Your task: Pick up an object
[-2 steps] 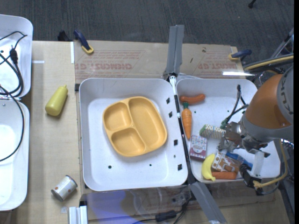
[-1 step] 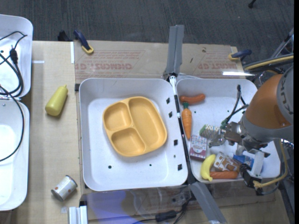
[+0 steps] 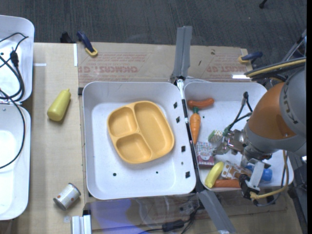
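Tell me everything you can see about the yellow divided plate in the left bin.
The yellow plate looks like matte plastic, a rounded square with three compartments: two above, one wider below. It lies flat and right side up, turned slightly askew, near the middle of the left bin. Its compartments hold nothing, and only the bin floor touches it.

Wooden bench [image 3: 53, 145] bearing two white bins [image 3: 92, 145] [image 3: 229, 89]. Beside them, loose: yellow bottle [image 3: 59, 105], small can [image 3: 67, 195].
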`<state>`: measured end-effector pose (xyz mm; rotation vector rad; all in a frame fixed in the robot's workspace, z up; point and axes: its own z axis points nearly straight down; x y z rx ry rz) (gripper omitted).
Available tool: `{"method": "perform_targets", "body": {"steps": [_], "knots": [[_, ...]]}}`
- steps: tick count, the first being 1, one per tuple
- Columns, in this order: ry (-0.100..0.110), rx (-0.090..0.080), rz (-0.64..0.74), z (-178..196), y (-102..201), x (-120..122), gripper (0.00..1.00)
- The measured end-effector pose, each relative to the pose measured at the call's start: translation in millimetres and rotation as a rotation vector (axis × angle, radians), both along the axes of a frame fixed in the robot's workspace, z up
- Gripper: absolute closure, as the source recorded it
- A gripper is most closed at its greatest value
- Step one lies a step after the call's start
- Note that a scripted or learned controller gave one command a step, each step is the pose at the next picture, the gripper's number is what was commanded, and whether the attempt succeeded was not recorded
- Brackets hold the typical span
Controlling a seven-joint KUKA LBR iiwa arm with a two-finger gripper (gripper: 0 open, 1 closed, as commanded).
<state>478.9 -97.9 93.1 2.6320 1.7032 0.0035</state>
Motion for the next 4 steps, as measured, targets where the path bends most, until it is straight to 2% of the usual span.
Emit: {"method": "perform_targets", "body": {"steps": [1,2,3,4], "knots": [[0.009,0.003,-0.067,-2.1,-43.5,82.8,0.0],[0.01,0.004,0.211,-2.6,-36.7,88.4,0.0],[0.013,0.003,0.213,5.5,-36.8,87.9,1.0],[0.007,0.002,0.065,141.2,1.7,151.3,1.0]]}}
